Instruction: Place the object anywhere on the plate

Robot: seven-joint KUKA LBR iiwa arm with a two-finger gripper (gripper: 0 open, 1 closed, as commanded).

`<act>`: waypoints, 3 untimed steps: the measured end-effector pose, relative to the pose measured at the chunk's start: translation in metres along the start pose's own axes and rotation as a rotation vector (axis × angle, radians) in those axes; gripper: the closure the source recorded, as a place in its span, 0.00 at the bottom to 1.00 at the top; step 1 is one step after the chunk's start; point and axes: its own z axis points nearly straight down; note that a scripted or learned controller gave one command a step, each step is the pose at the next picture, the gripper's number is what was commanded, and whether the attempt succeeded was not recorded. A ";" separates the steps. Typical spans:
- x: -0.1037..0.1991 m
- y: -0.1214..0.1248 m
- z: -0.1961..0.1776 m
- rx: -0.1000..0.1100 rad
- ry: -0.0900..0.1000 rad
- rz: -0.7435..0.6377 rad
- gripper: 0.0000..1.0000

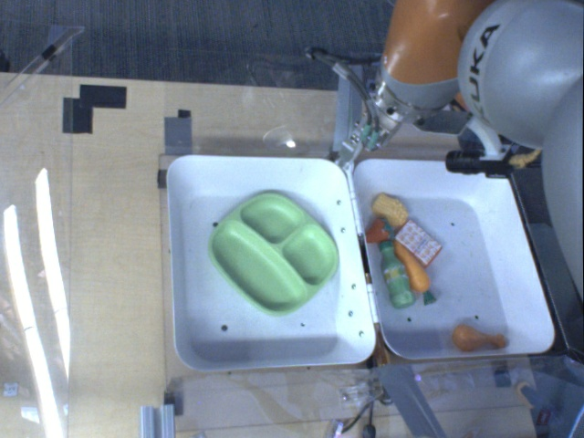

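A green plate (274, 252) with three compartments lies tilted in the left white bin (196, 336). In the right bin (511, 272), a cluster of toy foods sits near the left wall: a yellow corn piece (390, 209), a red piece (375, 233), a pink checkered box (419, 242), a green bottle (397, 282) and an orange carrot (416, 270). A brown drumstick (476, 338) lies alone near the front wall. My gripper (362, 141) hangs above the far end of the divider between the bins, away from all the toys, with nothing seen in it.
The grey arm with its orange band (429, 26) comes in from the upper right over the right bin's far edge. A raised rim (358, 245) separates the two bins. Black markers (91, 106) lie on the wooden bench to the left.
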 end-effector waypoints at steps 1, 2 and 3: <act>-0.028 -0.051 0.031 0.002 0.000 -0.003 1.00; -0.082 -0.089 -0.001 0.001 -0.003 -0.129 1.00; -0.017 -0.032 -0.021 -0.001 -0.002 -0.327 1.00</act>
